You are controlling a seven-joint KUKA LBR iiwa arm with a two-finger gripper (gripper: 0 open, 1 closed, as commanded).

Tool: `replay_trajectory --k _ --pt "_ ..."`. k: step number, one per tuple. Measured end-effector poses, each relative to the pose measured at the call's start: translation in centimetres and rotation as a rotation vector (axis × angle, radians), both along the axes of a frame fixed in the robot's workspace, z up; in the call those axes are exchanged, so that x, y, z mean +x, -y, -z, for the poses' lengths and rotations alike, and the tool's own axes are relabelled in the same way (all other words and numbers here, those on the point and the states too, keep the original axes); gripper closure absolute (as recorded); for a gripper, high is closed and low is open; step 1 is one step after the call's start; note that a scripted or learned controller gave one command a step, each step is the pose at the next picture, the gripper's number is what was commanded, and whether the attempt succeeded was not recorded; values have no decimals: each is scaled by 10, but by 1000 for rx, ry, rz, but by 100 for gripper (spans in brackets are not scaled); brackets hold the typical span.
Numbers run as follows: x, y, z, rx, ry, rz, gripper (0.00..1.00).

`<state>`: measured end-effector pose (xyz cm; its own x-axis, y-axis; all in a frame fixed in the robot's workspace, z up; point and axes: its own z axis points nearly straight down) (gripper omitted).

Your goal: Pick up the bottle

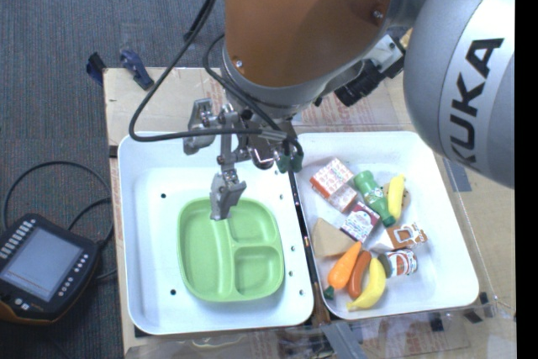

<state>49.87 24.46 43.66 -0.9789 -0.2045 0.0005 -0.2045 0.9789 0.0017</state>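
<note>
- The arm [336,13], grey with a broad orange band, reaches in from the right and hangs over the seam between the two bins.
- The jaws [226,199] point down over the left bin [147,181], above the upper edge of the green tray [231,252]; nothing sits between them, and whether they are spread or closed I cannot tell.
- The tray has three compartments and lies flat in the left bin.
- The bottle [373,195], green with a label, lies in the right bin [445,248], well apart from the jaws, tilted with its cap toward the top.
- A banana [396,192] lies just beside the bottle on its right; a red-and-white carton [331,178] and a small box [359,223] lie to its left.
- Lower in that bin lie a wedge [330,240], a carrot [344,266], a second banana [372,286] and a can [401,263].
- Left of the desk [168,92] sits a pendant [38,265] with a screen, its cable looping on the floor.
</note>
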Motion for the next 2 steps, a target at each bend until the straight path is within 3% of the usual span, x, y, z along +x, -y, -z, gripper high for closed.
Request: replay_trajectory --k 1,2 --pt "-14 -1 0 1 0 -181 0" --pt "-14 -1 0 1 0 -180 0"
